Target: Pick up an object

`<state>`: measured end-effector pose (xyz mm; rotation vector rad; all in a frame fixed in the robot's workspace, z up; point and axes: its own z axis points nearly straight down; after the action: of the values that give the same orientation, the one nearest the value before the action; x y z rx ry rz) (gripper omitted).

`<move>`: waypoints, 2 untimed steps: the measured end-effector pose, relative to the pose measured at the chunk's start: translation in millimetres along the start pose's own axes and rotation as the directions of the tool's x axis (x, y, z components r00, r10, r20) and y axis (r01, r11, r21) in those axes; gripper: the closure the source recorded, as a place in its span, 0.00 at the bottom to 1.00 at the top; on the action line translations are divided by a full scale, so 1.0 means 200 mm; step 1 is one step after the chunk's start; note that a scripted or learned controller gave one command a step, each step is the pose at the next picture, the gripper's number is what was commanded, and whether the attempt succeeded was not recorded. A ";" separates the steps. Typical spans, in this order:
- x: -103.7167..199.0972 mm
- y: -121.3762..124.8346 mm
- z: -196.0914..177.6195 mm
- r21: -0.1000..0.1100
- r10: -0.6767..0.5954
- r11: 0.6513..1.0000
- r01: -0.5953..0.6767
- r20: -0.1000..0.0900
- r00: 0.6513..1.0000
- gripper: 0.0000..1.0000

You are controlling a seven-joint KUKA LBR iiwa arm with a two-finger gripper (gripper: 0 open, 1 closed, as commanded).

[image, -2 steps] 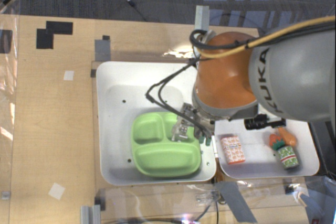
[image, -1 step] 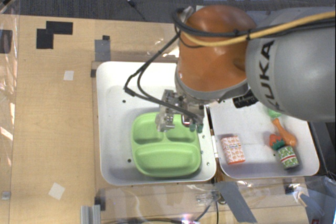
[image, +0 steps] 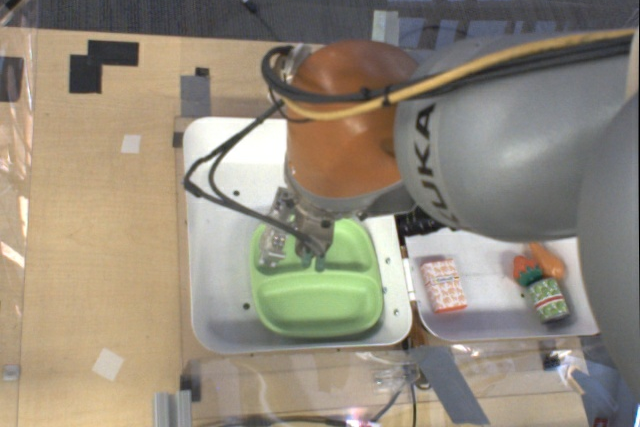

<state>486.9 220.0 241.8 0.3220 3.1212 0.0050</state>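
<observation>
Plastic, smooth and lime green, forms the rounded lidded container (image: pixel 322 290) lying in the left white bin (image: pixel 215 245) on the wooden desk (image: pixel 90 245). Directly over its upper edge sits the metal end effector (image: pixel 295 243); whether it is spread or pinching, I cannot tell. Right bin (image: pixel 490 315), partly hidden by the arm, holds a red-patterned box (image: pixel 443 284) and a small can (image: pixel 548 299).
</observation>
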 end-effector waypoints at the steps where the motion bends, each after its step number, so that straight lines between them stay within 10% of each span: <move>1: 0.01 0.08 -0.05 -0.001 -0.349 0.937 0.349 0.004 0.937 1.00; 2: -0.01 0.08 0.09 0.000 -0.219 0.976 0.219 0.001 0.976 1.00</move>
<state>491.8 235.1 224.0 -0.0237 3.1363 0.0051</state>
